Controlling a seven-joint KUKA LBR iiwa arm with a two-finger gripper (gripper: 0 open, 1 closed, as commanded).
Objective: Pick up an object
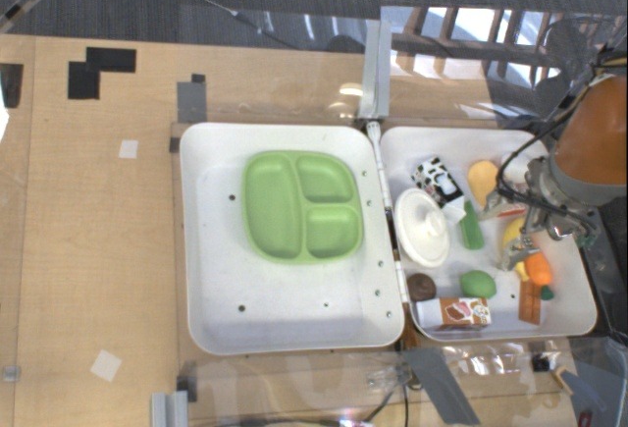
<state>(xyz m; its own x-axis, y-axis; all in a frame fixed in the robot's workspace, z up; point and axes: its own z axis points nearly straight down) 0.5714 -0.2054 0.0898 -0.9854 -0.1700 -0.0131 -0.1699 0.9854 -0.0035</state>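
The right bin (585,317) held a jumble of small things: a white bowl (423,227) at its left side, a black-and-white cow toy (436,181) above it, a yellow piece (481,179), a green block (472,230), a green lime-like lump (478,284), a brown round piece (422,287), a small printed box (464,313) and an orange carrot (537,269).
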